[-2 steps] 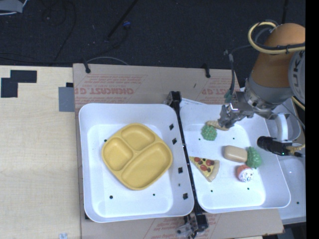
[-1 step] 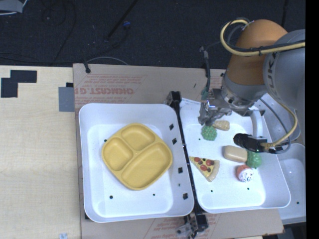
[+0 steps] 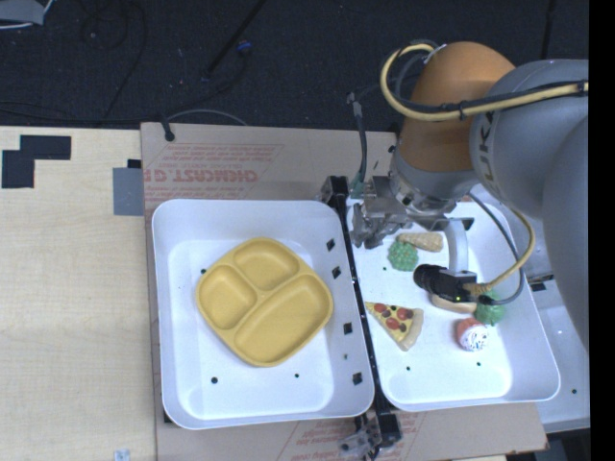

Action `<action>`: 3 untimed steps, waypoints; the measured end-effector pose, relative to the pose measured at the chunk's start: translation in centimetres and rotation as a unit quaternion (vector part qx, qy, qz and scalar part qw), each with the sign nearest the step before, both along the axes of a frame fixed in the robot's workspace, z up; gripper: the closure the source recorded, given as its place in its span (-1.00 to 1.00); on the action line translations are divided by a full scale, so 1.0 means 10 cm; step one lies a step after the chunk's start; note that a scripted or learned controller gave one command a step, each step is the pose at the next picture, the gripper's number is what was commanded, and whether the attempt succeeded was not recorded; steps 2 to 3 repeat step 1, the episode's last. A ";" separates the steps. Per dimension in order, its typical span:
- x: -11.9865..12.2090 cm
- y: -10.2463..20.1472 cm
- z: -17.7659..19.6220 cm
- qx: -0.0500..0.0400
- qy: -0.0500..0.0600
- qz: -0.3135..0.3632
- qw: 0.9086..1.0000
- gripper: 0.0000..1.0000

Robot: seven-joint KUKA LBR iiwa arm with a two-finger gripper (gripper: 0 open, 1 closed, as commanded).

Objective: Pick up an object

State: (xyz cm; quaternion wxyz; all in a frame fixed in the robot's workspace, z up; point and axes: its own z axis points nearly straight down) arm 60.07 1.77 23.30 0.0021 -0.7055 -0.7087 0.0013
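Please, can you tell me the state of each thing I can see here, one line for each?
Yellow divided plate: lies flat in the left bin, nothing in its compartments.
Pizza slice toy: lies flat in the right bin, free.
Green toy: lies on the bin floor, just below the gripper.
Red and white toy: rests alone, untouched.
Gripper: low over the right bin's upper left corner; jaws' opening unclear.

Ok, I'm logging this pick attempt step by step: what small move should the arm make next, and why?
Probably a short drop straight down. The gripper hangs at the right bin's upper-left corner, with nothing visibly between its fingers. The green toy lies just below and right of it, closer than the pizza slice.
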 end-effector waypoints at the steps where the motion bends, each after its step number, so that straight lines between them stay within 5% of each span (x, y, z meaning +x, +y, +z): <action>1: 0.03 0.49 -0.12 0.000 0.000 0.000 1.000 1.00; 3: 0.03 0.49 -0.12 0.000 0.000 0.000 1.000 1.00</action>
